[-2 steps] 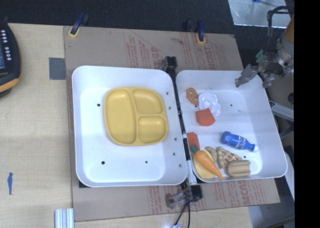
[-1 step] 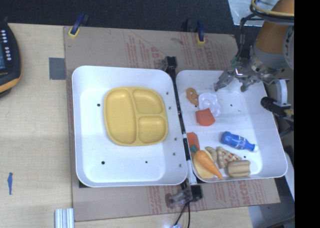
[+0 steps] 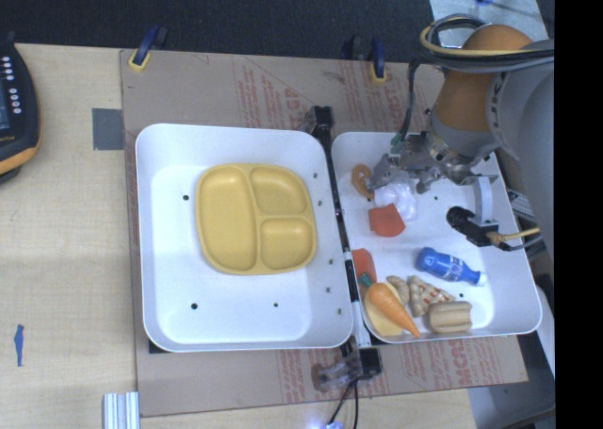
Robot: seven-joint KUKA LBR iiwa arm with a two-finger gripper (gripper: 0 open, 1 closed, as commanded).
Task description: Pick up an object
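1. The arm's wrist (image 3: 464, 107) hangs over the upper part of the right bin (image 3: 513, 309) and hides the bin's top edge and whatever lies directly under it.
2. The jaws (image 3: 407, 173) sit low among the objects at the bin's upper left; from this slanted view I cannot tell how far apart they stand, nor whether anything is between them.
3. A crumpled white object (image 3: 398, 197) lies just below the jaws, close enough that contact cannot be ruled in or out. It is hard to make out against the white bin.
4. An orange-red block (image 3: 386, 221) rests just beneath the white object, and a small brown piece (image 3: 362, 178) lies to the left of the jaws.
5. Lower in the right bin lie a blue bottle (image 3: 449, 267), a carrot (image 3: 390, 308) and a bread roll (image 3: 448, 317), well apart from the jaws.
6. The left bin (image 3: 170, 314) holds a yellow divided plate (image 3: 254, 218).
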